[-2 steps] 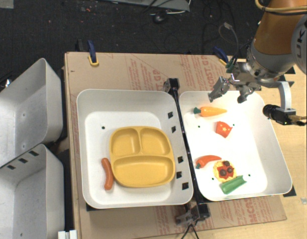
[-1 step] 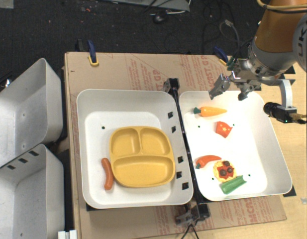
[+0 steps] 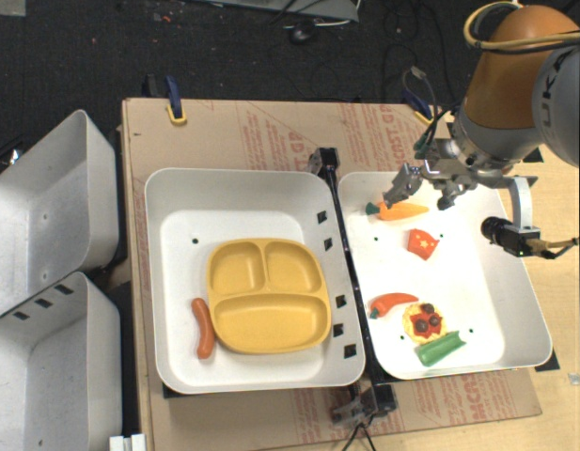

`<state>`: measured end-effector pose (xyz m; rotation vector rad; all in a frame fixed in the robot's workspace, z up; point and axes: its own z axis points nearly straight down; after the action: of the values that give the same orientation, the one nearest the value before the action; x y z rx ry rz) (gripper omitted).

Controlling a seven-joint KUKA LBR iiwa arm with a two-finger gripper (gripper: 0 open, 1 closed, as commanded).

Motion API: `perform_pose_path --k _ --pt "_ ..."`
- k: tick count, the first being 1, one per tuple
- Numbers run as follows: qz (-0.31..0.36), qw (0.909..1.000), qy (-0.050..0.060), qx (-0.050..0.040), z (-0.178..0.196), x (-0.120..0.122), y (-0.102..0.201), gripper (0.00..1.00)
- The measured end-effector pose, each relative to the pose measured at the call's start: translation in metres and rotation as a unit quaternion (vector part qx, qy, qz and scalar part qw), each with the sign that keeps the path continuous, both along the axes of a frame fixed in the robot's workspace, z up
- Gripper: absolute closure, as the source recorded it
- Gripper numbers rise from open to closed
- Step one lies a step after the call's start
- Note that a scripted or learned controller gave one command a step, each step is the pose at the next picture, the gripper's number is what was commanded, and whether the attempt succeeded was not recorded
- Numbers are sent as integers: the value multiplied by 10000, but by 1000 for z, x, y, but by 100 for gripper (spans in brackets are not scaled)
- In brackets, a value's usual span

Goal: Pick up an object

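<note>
Pincer hovering at the far end of the right bin, nothing held.

Fingers spread apart, empty, poised just above the carrot, presumably the nearest target. Right bin count: one carrot, one red piece, one chili, one pizza slice, one green pod. Left bin: one yellow tray, one sausage beside it.
</note>
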<state>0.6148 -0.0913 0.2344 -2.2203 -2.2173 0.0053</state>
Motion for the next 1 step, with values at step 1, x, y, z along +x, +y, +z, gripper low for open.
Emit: perform_pose_path --k 1 --pt "-4 10000 5 0 -47 -1 -8 0"
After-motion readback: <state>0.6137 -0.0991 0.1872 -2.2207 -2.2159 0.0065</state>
